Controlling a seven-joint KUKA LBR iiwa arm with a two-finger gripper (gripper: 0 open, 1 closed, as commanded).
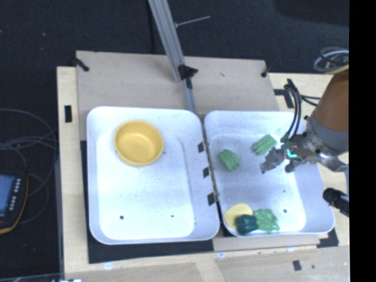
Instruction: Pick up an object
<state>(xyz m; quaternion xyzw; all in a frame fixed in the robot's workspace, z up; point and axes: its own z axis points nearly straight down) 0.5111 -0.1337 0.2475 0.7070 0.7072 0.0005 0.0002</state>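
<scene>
camera view: two white bins (194, 175) on tan bench (70, 257), dark floor (35, 28) around.

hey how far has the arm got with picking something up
Done: the gripper has reached into the right bin. In hand: nothing shows between its fingers; it hangs just below a green piece. Left: grasp and lift. Another green piece and a small pile still lie in that bin.

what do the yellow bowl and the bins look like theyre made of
Yellow bowl: probably plastic, smooth, one even colour with a soft sheen.
Left bin and right bin: likely thin moulded plastic, white with rounded corners; metal can't be ruled out.
</scene>
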